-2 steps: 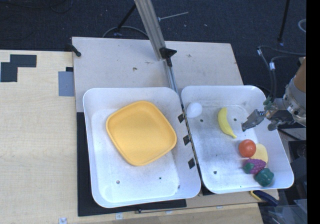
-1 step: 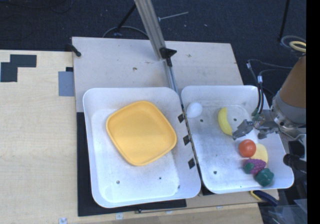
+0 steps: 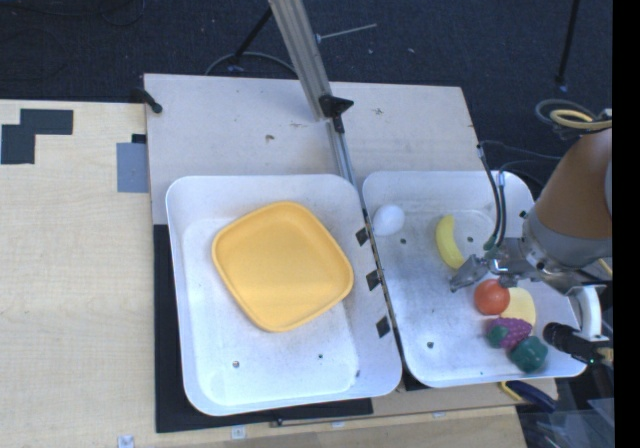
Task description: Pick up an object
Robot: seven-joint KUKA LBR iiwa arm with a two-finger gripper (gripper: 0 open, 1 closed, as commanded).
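Where the right bin (image 3: 430, 356) holds its small objects, a red round piece (image 3: 491, 297) like a tomato lies toward the bin's right side, just under the pincer (image 3: 478, 273). Metal parts of the pincer reach to the red piece's upper left; whether they touch it, cannot tell. Fingers open or closed: cannot tell from this angle, and nothing shows clearly between them.

A yellow banana-shaped piece (image 3: 449, 240) lies just left of the pincer, upright along the bin floor. A white ball (image 3: 387, 220) sits near the bin's upper left corner, well apart from the rest. Below the red piece: a pale yellow item (image 3: 524, 307) beside it, a purple cluster (image 3: 514, 331) like grapes, a small green bit (image 3: 495, 335) at its left, and a dark green piece (image 3: 529, 354) near the lower right rim.

The arm (image 3: 578, 206), with its orange band, comes in from the right above the bin.

Left bin (image 3: 190, 206): a yellow square plate (image 3: 281, 264), turned at an angle, lying flat on a white liner.

Both bins sit side by side on the counter (image 3: 250, 126). A slanted metal rail (image 3: 300, 36) rises behind them.
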